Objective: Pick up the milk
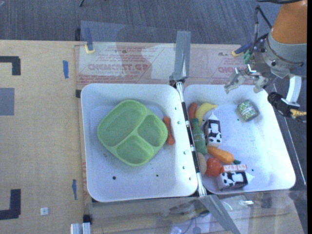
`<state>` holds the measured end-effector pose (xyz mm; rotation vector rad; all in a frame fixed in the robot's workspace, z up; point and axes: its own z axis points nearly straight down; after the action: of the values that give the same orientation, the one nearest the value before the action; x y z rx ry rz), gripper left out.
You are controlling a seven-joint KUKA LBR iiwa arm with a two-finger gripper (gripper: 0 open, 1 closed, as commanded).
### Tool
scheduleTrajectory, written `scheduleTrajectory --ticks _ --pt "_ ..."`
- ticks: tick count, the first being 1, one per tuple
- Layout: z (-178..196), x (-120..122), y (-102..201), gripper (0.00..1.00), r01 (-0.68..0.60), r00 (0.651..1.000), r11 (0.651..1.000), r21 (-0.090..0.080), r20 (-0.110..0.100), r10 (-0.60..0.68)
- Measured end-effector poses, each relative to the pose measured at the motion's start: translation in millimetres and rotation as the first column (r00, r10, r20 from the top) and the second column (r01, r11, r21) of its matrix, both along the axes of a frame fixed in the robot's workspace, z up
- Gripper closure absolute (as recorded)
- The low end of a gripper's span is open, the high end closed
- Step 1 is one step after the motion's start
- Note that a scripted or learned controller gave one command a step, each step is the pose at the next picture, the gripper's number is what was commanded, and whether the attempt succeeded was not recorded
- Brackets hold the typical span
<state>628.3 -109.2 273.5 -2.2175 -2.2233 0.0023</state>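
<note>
Two cow-patterned milk cartons lie in the right bin. One milk carton stands near the bin's left wall. The other milk carton, with a red-striped top, rests at the front edge. My gripper hangs over the bin's back edge, well behind both cartons. It is open, with nothing between its fingers. The orange band of the arm rises at the upper right.
A green can lies just in front of the gripper. A banana, green bottle, carrot and red pepper crowd the cartons. The left bin holds a green divided plate and an orange sausage-shaped piece.
</note>
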Motion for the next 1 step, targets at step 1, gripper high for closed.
scheduleTrajectory --ticks 1 --pt "-135.7 -14.3 16.2 0.00 -0.035 0.999 0.999 0.001 0.000 0.035"
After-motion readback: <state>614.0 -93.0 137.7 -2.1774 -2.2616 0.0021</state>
